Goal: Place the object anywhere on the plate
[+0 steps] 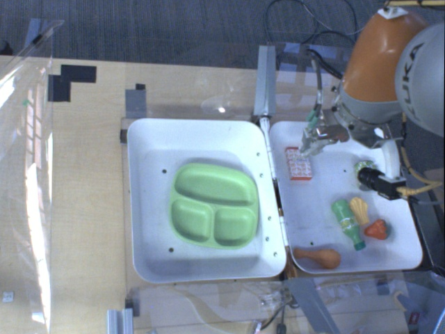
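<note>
A green plate (212, 204) with three compartments lies in the middle of the left bin (146, 186). In the right bin (327, 186), a small red and white packet (300, 167) lies flat near the left wall. My gripper (311, 142) hangs just above and behind the packet, at the bin's back left. Whether it touches the packet I cannot tell. Nothing lies on the plate.
Toward the right bin's front right lie a green bottle (347, 222), a yellow piece (359, 209) and a red strawberry-like piece (376, 229). A brown pear-shaped thing (319, 257) rests at the front wall. The metal divider (265, 89) runs between the bins.
</note>
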`<state>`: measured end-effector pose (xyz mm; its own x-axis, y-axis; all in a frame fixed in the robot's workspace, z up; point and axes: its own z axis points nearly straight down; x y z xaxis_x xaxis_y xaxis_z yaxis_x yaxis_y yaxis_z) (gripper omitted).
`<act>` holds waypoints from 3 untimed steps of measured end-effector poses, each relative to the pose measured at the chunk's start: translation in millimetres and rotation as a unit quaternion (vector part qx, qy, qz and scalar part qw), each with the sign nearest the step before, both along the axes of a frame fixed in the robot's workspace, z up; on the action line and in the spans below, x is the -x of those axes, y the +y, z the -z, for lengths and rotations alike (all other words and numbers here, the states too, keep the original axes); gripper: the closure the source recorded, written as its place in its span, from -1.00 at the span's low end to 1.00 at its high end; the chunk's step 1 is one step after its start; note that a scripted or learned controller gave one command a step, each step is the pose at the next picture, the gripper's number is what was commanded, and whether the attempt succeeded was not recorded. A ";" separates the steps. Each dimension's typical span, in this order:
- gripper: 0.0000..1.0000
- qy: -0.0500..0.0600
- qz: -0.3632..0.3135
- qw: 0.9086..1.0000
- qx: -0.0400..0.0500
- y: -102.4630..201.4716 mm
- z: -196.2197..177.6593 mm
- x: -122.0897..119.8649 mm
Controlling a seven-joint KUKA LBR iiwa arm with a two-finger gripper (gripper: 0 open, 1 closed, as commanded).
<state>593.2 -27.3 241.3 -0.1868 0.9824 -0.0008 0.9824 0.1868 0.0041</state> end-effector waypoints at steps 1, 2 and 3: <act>1.00 0.001 0.062 0.998 0.000 -78.5 50.4 43.4; 1.00 -0.001 0.030 1.000 0.000 -92.0 22.8 89.5; 1.00 -0.002 -0.053 0.999 0.000 -8.5 -6.8 93.4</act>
